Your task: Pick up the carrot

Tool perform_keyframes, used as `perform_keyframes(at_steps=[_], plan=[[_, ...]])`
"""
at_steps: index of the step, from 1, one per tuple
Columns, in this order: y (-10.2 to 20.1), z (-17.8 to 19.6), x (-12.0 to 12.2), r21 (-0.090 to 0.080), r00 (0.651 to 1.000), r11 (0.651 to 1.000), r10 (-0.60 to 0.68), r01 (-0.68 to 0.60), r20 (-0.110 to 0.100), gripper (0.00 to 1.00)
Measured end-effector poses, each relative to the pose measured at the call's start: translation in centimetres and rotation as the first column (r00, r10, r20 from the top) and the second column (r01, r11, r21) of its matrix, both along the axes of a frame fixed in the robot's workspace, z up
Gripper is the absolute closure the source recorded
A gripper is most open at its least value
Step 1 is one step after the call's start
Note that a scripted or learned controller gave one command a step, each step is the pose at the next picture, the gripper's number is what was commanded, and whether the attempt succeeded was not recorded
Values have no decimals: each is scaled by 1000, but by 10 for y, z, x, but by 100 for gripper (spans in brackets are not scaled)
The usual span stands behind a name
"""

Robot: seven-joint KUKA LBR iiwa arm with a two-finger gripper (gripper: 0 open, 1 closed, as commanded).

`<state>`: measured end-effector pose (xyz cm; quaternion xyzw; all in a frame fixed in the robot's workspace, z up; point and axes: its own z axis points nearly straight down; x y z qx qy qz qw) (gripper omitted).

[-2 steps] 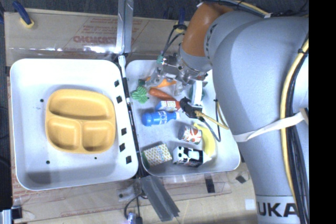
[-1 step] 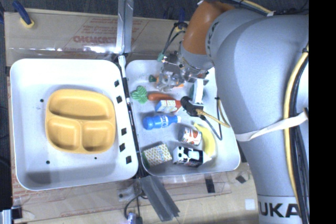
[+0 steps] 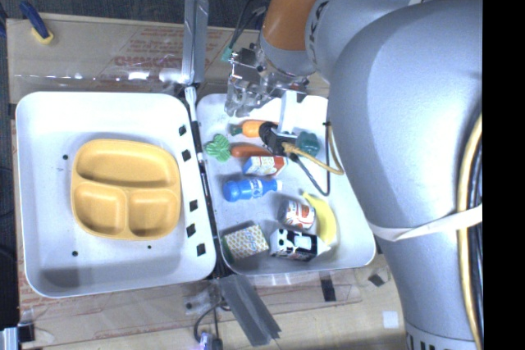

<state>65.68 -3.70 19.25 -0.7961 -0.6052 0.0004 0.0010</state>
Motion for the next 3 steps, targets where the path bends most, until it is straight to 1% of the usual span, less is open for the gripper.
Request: perform_keyframes(at_steps=[1,2,3], plan=[[-84,-80,-51,-1,1000,1000,-22,22,-3,100],[-87,-87,-21,-4,997,997,-81,81,8,100],[-61,-97,0,-3,800,800,-600,600,-5,100]])
